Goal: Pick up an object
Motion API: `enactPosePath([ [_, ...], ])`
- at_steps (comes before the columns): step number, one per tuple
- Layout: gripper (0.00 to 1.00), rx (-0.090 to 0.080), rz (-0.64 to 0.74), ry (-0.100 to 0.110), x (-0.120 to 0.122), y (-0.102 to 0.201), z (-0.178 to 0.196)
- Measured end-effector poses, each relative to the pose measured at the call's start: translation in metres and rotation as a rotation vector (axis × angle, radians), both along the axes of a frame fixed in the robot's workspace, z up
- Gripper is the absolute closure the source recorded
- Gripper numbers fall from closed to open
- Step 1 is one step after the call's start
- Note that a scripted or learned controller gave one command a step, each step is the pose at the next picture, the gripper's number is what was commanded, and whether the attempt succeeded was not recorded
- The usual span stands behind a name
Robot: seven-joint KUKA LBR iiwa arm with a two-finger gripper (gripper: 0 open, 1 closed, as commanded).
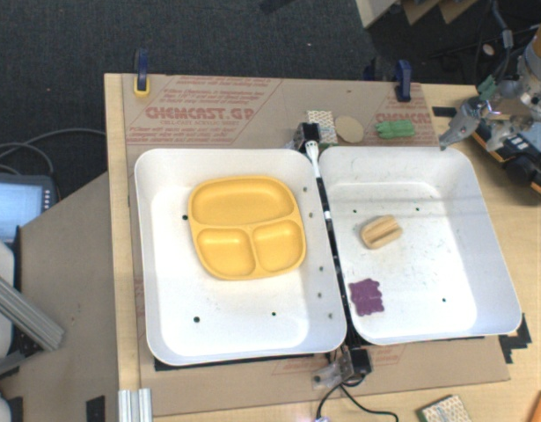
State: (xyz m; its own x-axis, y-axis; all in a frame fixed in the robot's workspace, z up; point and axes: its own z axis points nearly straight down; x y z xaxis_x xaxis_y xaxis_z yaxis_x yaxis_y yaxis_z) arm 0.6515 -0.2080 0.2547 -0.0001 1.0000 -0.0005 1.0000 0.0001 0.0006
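Tan bread-like object (381,232) in right bin (481,236), well apart from tool (464,123).

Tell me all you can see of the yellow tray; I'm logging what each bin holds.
The yellow tray is a rounded, matte dish that looks like plastic, split into three compartments: one wide one along its far side and two smaller ones nearer the camera. It lies flat and right way up on the floor of the left bin, toward the bin's far half, turned slightly askew. Nothing shows in its compartments, and nothing but the bin floor touches it.
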Motion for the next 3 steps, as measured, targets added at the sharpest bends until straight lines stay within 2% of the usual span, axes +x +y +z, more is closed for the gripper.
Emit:
enactPosePath([
  [1, 0.0, 0.004, 0.003, 0.008, 0.011, 0.037, -0.179],
  [2, 0.0, 0.006, -0.001, 0.012, -0.107, 0.091, -0.17],
  [3, 1.0, 0.001, -0.002, 0.0, -0.101, 0.088, -0.16],
])
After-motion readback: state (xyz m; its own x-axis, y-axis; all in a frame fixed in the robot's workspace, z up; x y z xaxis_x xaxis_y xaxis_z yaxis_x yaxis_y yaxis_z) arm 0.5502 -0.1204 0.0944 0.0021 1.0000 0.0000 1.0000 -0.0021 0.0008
